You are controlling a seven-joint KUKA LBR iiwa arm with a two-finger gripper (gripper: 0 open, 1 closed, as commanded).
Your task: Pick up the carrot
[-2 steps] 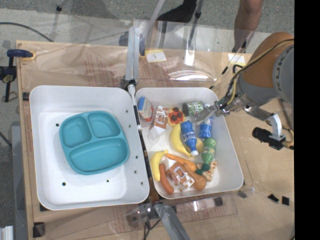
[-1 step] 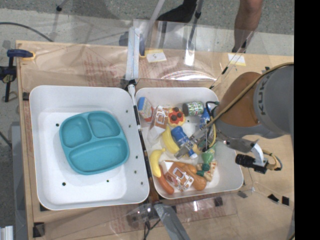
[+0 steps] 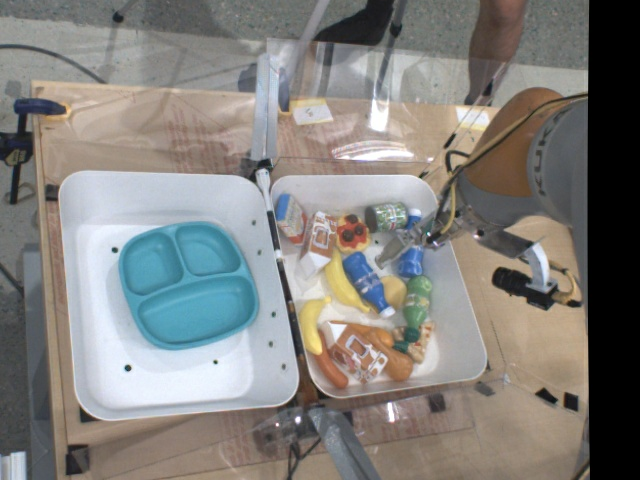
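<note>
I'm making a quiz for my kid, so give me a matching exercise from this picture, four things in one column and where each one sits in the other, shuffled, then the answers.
Things:
1. teal divided plate
2. carrot
3. blue bottle
4. claw

Places:
A. near edge of the right bin, among the toys
B. middle of the right bin, beside a yellow banana
C. left bin
D. far right part of the right bin, low over the toys

Pairs: 1-C, 2-A, 3-B, 4-D
</note>
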